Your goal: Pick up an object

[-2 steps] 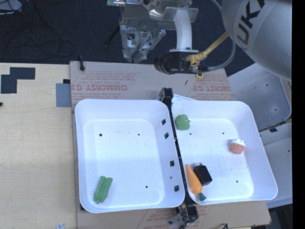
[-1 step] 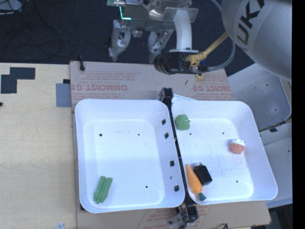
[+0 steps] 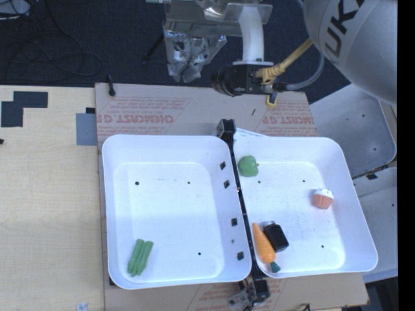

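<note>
The hand (image 3: 188,60) is positioned high above the far edge of the counter (image 3: 45,173), well apart from both bins; nothing is held, and its opening cannot be told. No object is yet chosen. In the right bin (image 3: 353,193), the carrot (image 3: 262,240) is touched by the black block (image 3: 275,236), so a double or slipped grasp is likely. The green ball (image 3: 248,166) may roll against the divider. The green beans (image 3: 139,257) lie flat in the left bin (image 3: 110,193).

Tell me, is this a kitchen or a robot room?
Most likely a robot lab, not a kitchen. A big grey arm hangs over two white bins of toy food, like a carrot and a cupcake, and loose cables lie on the dark floor behind.
</note>
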Controlling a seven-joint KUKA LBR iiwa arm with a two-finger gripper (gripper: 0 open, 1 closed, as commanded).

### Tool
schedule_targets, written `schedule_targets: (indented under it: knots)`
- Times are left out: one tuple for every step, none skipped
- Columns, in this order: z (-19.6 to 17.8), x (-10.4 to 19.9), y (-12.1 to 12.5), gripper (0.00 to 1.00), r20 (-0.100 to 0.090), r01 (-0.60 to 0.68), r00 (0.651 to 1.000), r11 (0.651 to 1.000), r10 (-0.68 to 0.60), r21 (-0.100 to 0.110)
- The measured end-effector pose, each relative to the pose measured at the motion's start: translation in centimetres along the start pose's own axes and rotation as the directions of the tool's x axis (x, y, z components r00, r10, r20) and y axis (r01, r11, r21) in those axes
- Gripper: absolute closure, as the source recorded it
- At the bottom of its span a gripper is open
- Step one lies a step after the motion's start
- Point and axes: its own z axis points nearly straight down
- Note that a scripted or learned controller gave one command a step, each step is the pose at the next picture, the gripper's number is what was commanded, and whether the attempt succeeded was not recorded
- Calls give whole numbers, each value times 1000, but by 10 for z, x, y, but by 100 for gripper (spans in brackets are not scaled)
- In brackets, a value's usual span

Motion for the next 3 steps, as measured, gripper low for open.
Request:
schedule_targets:
  knots:
    - [0, 0, 0, 0, 0, 1, 1000, 1000, -1, 1]
    - [-9, 1, 0, 100, 2, 4, 1000, 1000, -4, 4]
    - [-9, 2, 0, 0, 2, 5, 1000, 1000, -5, 5]
